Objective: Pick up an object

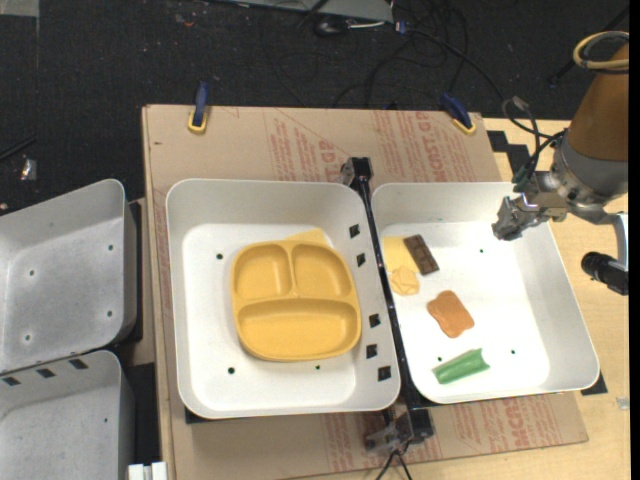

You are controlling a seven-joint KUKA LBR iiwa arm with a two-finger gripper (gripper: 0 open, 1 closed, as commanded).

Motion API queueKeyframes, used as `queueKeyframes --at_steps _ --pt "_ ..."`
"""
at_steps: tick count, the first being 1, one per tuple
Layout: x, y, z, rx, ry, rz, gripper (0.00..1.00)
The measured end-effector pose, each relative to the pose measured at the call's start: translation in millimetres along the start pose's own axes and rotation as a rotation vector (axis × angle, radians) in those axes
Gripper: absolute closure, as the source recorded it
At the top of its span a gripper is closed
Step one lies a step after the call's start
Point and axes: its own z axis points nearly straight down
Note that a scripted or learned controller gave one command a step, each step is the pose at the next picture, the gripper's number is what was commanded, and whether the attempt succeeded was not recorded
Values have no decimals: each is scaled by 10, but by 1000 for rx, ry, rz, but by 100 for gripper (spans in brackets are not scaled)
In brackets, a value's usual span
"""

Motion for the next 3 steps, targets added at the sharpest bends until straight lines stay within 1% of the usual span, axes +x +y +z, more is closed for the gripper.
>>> queueKeyframes --at_steps 1,2,3 --pt "25 -68 -587 -2 0 -3 100" --pt "492 -18 -499 6 3 -7 100" --pt "1030 -63 -330 7 4 -8 100"
